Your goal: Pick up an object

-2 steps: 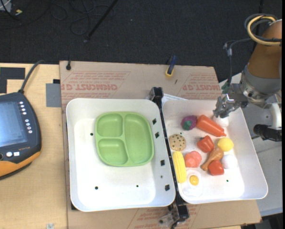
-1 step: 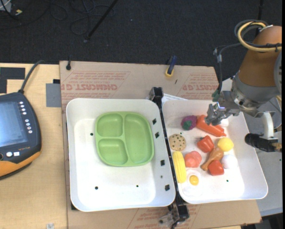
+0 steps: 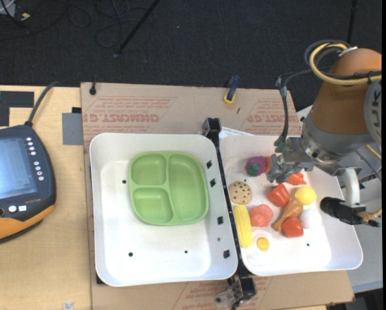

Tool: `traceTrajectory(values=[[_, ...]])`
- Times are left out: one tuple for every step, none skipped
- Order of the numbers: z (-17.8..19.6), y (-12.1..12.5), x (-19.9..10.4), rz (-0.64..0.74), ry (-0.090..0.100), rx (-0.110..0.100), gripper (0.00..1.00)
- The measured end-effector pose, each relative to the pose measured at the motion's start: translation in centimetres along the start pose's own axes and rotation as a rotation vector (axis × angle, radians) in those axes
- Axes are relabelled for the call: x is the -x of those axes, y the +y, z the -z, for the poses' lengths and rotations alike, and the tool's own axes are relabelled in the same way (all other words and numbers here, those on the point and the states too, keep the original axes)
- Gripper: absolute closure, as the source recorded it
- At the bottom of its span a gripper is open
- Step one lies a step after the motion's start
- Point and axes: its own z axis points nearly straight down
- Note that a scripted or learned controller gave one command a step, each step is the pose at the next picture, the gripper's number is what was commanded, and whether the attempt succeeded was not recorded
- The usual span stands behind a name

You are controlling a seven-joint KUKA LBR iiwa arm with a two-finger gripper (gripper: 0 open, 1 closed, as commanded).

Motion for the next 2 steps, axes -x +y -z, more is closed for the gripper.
traceTrajectory(values=[[-0.6,-2.3,-5.4,0.001,0.0,-0.001,1.0],[-0.4,-5.8,-10.0,0.001,0.0,-0.002,1.0]])
